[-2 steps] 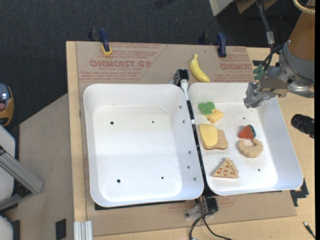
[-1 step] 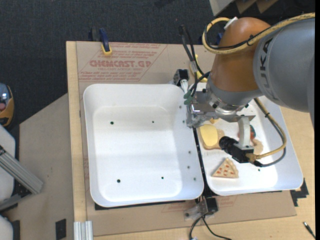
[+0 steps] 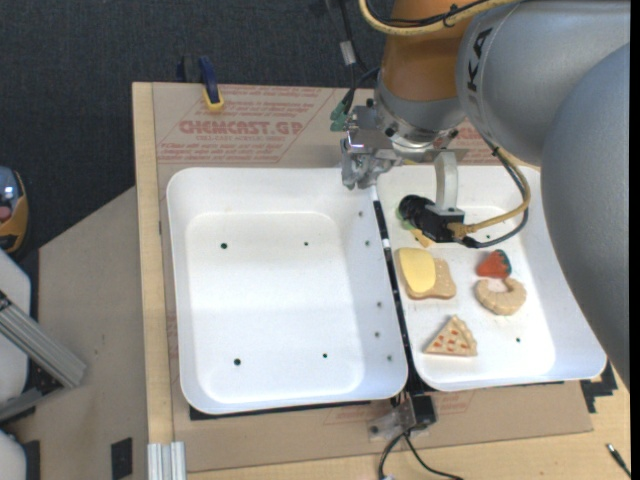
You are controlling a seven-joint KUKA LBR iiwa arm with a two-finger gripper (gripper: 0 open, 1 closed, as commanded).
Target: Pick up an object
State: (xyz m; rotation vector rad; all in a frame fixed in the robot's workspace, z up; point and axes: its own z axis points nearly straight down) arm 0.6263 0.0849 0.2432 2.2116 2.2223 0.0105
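Seen from above, a grey robot arm with an orange band reaches in from the picture's right over two shallow white bins set side by side on a brown board. Its gripper (image 3: 358, 166) hangs at the far end of the seam where the left bin (image 3: 190, 193) meets the right bin (image 3: 565, 353), just above their back rims. Whether the gripper is open or closed cannot be told from this angle, and nothing is seen held in it. Four small pieces of toy food lie in the right bin: a slice of bread with a yellow top (image 3: 425, 274), a red strawberry (image 3: 493, 264), a pale curled shrimp (image 3: 500, 296) touching or just below the strawberry, and a pizza wedge (image 3: 452, 338) nearest the front rim. All of them lie toward the viewer and to the picture's right of the gripper. The bread is the closest, just beside the seam, so reaching it would likely mean moving forward along the seam and slightly into the right bin.
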